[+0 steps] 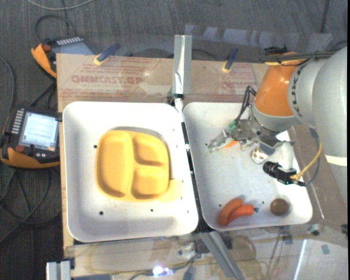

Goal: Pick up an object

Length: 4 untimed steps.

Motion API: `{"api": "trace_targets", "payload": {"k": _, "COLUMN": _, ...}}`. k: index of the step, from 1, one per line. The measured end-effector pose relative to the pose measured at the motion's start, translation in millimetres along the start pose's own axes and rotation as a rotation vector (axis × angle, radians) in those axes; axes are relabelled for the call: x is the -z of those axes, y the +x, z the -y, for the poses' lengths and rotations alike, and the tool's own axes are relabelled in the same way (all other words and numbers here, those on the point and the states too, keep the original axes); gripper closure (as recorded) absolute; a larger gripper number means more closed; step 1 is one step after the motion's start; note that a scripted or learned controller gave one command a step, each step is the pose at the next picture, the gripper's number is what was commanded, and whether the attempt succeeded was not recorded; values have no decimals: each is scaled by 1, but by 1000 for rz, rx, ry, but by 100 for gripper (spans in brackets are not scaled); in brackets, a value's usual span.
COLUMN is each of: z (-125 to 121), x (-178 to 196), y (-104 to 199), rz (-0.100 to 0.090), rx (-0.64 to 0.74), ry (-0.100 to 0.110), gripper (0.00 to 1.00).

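**2 bins, 1 arm reaching over the right one**

2 candidate objects are lying along the right bin's [205, 174] near edge: an orange carrot [234, 211] and, well apart, a brown ball [279, 206]. The gripper [227, 139] is hovering above bare floor; whether its jaws are spread cannot be told. The carrot is probably light, stiff and smooth, best pinched across its middle.
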<state>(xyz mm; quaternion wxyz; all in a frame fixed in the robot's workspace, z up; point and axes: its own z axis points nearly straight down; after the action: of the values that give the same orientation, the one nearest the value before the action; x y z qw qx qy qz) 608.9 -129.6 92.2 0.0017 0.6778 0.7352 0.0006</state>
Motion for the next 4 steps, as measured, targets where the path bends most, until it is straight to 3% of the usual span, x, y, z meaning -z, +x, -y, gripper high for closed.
{"api": "trace_targets", "payload": {"k": 1, "z": -32, "x": -3, "y": -62, "rz": 4, "rx": 128, "ry": -4, "gripper": 0}}
{"api": "trace_targets", "payload": {"k": 2, "z": -33, "x": 7, "y": -62, "rz": 4, "rx": 127, "ry": -7, "gripper": 100}}
{"api": "trace_targets", "payload": {"k": 3, "z": -26, "x": 93, "y": -4, "rz": -1, "rx": -127, "ry": 5, "gripper": 100}}
{"api": "trace_targets", "payload": {"k": 4, "z": -26, "x": 92, "y": -5, "rz": -1, "rx": -128, "ry": 5, "gripper": 0}}
